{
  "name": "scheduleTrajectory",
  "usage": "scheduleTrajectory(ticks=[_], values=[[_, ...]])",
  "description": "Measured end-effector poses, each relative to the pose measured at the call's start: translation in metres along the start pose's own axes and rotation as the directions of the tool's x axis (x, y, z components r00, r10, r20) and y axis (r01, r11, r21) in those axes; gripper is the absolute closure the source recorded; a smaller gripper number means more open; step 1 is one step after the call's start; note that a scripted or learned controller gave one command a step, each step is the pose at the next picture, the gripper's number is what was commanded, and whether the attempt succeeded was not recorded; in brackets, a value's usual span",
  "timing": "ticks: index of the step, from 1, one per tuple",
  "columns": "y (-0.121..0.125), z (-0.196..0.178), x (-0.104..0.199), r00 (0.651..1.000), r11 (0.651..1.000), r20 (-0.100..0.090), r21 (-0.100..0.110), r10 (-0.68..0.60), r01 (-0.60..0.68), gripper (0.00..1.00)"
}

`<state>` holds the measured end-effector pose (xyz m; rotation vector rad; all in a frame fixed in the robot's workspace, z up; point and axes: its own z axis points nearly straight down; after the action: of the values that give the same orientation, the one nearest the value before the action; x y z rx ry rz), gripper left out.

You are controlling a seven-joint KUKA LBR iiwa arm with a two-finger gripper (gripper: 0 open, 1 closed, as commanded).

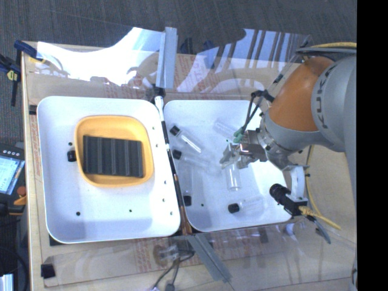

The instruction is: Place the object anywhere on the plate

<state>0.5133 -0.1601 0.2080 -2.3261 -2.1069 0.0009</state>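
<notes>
Left of the metallic end effector (233,156), a yellow plate (113,128) with a dark ribbed centre lies in a white bin (54,193); clear tubes (233,178) lie below it.

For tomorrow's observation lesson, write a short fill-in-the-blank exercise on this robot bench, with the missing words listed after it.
1. The yellow plate lies in the ____ bin.
2. The dark ridged block rests on the ____.
3. The clear tubes lie in the ____ bin.
4. The gripper is above the ____ bin.

Missing words: left; plate; right; right
</notes>
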Motion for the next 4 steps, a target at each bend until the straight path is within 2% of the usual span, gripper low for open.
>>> scheduleTrajectory(ticks=[1,2,3,4], values=[[0.072,-0.023,0.032,0.980,0.980,0.002,-0.001,-0.201,0.201,1.00],[0.115,-0.023,0.068,0.932,0.932,0.002,-0.001,-0.363,0.363,1.00],[0.115,-0.023,0.068,0.931,0.931,0.002,-0.001,-0.364,0.364,0.00],[0.132,0.016,0.119,0.893,0.893,-0.001,0.001,-0.450,0.450,0.00]])
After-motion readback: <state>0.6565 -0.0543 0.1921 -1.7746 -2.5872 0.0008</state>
